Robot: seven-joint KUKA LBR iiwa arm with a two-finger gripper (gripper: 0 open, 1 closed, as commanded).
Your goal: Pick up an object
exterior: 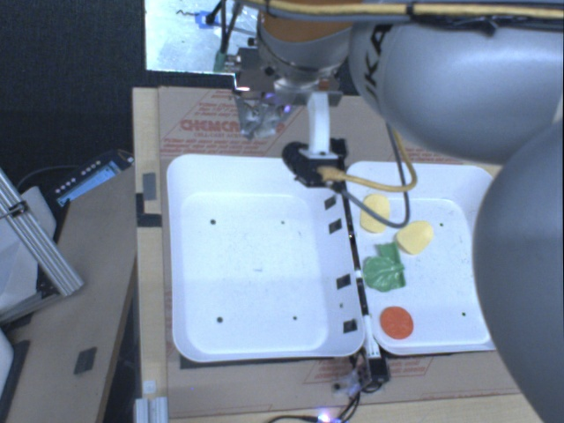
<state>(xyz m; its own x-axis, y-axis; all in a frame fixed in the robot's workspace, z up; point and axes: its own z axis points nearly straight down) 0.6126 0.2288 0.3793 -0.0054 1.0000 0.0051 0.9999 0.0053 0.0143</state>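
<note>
Across the upper right of the view, the arm [458, 77] reaches in and covers the far corner of the right bin [449, 293]. The tabletop [194, 117] carries this bin and the left bin [181, 236] side by side. The tool [258, 123] hangs above the far rim of the left bin, blurred, and I cannot tell if it is apart or together. All the things to pick lie in the right bin, well apart from the tool, so I judge that a descent at this place would close on nothing. To reach them the tool must cross the wall between the bins, and it could strike that wall, because the green piece [385, 270] lies just beside it. This piece looks crumpled, and its long axis seems to run from far to near, a little tilted. The orange disc [397, 322] is round and flat, with no long axis, and it may slip out of a grip. The right yellow piece [414, 236] points roughly across the bin and is near the green piece, so one grasp could push both. The left yellow piece [376, 210] points more from far to near.
</note>
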